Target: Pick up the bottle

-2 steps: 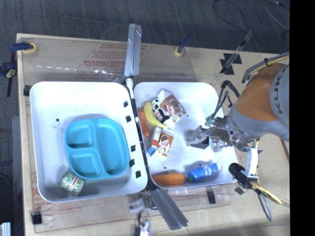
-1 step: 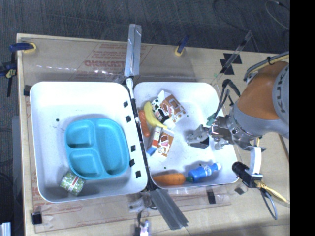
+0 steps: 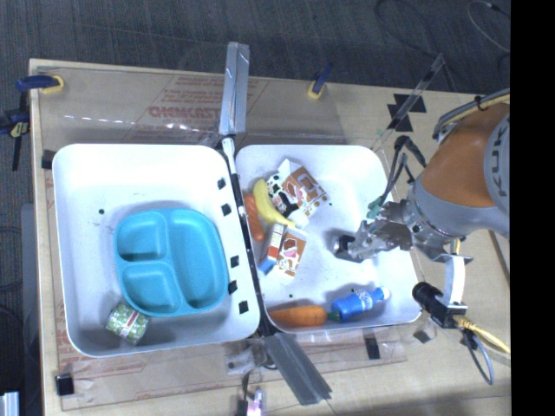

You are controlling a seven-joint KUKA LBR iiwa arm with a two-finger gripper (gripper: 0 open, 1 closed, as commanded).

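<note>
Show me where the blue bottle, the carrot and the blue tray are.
blue bottle (image 3: 356, 303): camera view, middle of its body, lying in the right bin.
carrot (image 3: 298, 316): camera view, middle of its orange length.
blue tray (image 3: 170, 261): camera view, ridge between its compartments, in the left bin.

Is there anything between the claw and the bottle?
No. In the camera view, only bare white bin floor separates the claw from the bottle.
</note>
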